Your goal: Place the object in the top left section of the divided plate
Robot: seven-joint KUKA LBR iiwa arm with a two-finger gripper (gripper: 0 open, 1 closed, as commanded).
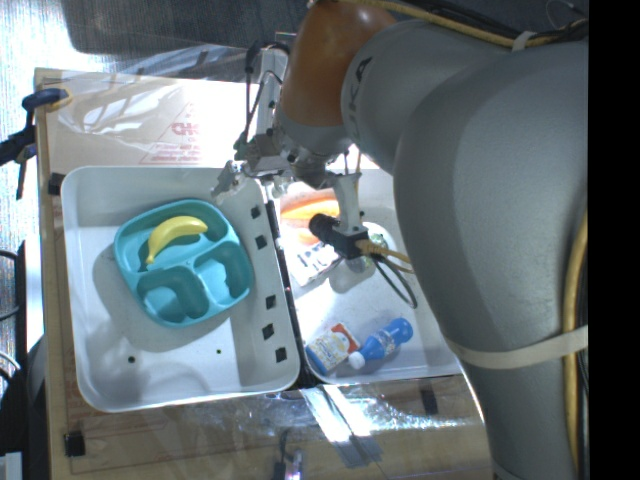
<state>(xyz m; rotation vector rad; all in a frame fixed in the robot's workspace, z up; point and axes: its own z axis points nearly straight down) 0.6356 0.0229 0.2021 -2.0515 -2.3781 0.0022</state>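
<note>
A yellow banana [176,234] lies in the upper section of the teal divided plate [184,298], which sits in the left bin [120,378]. The plate's other two sections hold nothing. My gripper [243,171] hangs over the ridge between the two bins, just up and right of the plate and apart from the banana. The grey wrist and orange band [320,63] rise behind it and hide much of the right bin.
The right bin [420,363] holds an orange and white packet [308,208], a printed card [318,259], a small pouch [332,349] and a blue bottle [386,338]. A cable [395,268] loops from the wrist. Clear plastic sheet [140,118] lies beyond the left bin.
</note>
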